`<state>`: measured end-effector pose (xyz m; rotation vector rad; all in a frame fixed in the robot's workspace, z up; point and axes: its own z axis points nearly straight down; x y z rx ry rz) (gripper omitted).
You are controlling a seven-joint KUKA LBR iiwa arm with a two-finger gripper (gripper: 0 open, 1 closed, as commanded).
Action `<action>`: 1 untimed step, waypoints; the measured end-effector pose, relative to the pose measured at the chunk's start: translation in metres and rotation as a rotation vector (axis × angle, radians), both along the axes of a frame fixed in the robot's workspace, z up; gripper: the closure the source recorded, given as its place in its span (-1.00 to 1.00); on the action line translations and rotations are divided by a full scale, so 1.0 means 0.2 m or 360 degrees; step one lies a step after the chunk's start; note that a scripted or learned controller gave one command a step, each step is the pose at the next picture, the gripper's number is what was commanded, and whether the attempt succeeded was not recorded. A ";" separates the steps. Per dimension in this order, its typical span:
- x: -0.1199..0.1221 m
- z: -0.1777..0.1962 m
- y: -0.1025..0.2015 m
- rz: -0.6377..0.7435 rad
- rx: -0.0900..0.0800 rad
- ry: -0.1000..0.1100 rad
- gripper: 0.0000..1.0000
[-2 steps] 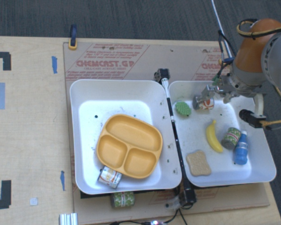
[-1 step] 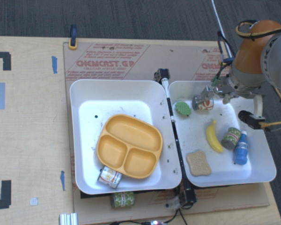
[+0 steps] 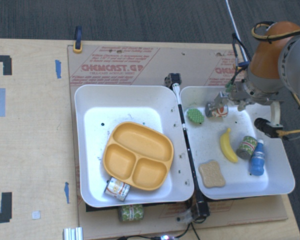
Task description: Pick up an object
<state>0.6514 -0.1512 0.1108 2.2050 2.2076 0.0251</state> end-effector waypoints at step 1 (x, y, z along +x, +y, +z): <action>-0.07 -0.06 0.03 -0.0001 0.0004 0.0039 -1.00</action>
